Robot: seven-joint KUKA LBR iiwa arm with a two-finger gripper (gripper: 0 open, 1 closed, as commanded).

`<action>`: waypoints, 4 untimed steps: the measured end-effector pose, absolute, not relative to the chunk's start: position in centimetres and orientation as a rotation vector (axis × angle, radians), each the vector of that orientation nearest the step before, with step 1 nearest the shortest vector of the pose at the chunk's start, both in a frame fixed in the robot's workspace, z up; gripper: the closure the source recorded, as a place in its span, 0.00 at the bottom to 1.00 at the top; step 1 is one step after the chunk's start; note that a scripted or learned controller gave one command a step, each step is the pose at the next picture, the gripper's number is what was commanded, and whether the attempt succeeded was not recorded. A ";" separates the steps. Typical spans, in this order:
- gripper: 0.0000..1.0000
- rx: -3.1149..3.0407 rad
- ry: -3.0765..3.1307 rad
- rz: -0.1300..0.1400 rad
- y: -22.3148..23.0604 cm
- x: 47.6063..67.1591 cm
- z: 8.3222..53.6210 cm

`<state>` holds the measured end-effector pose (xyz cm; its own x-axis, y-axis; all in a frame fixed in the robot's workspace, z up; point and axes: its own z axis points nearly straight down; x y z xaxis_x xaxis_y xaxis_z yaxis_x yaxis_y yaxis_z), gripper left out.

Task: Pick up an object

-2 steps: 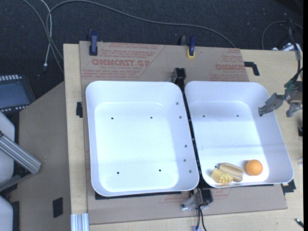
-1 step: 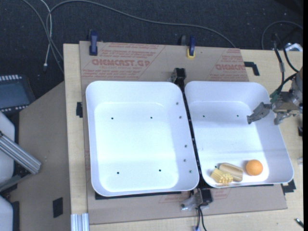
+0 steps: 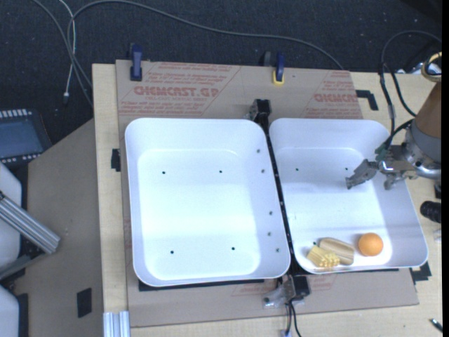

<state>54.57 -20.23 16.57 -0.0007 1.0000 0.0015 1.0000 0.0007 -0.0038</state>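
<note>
Near your right bin's [image 3: 400,209] front edge, a round orange ball [image 3: 370,244], well below your spread, unladen tool [image 3: 368,175].

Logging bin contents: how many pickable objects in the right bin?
3, all along the near edge of the right bin: an orange ball, a tan roll-shaped piece left of it, and a yellow corn-like piece touching the roll.

Arm [image 3: 429,128] grey with orange band, black cables alongside; pincer [image 3: 370,176] grey metal, two-fingered.
</note>
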 end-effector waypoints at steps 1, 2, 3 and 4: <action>0.00 -2.220 -2.220 0.002 -21.0 54.9 10.8; 1.00 -2.222 -2.223 -0.001 -21.0 55.0 12.1; 1.00 -2.225 -2.226 -0.005 -20.9 54.9 18.4; 1.00 -2.225 -2.226 -0.005 -20.6 54.4 24.5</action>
